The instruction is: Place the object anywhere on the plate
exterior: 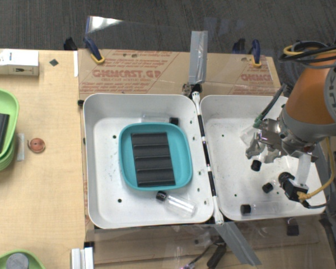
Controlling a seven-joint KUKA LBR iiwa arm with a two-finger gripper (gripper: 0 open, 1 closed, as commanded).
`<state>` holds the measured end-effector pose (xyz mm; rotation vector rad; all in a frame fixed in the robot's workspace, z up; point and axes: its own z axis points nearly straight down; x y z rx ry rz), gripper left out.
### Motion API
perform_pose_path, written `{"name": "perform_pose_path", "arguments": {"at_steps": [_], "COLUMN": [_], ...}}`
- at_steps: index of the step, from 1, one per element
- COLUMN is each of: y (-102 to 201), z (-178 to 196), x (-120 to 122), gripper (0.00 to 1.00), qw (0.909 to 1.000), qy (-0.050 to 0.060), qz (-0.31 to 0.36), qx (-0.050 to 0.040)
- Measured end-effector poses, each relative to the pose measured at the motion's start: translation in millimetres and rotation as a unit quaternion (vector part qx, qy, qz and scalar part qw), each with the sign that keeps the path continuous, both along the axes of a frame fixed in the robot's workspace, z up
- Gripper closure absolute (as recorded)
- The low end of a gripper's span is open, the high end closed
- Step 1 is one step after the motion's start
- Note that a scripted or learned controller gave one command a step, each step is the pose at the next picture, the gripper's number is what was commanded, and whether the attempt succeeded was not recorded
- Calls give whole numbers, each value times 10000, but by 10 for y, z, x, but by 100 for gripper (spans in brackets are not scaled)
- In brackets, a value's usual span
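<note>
A: Where is the gripper (256, 157)?

B: Over the right bin (229, 200), nothing visible between its fingers. How wide they stand I cannot tell.

A: And the object?

B: A clear plastic tube (177, 203) with a black cap lies well to the gripper's left, in the left bin (98, 200), just beside the teal plate (182, 150) and off it. The plate carries a black ribbed insert (152, 159).

A: Any writing?

B: Red print on the cardboard (129, 69) beyond the bins; I cannot read it surely.
</note>
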<state>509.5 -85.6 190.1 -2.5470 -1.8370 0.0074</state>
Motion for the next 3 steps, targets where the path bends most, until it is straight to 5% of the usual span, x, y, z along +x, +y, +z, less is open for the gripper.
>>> {"name": "perform_pose_path", "arguments": {"at_steps": [1,2,3], "y": [1040,1040,505], "z": [2,2,0], "x": [71,71,320], "gripper": [100,0,0], "qw": [9961,9961,9968], "qy": [0,-1,1], "qz": [886,886,795], "qx": [5,5,2]}}
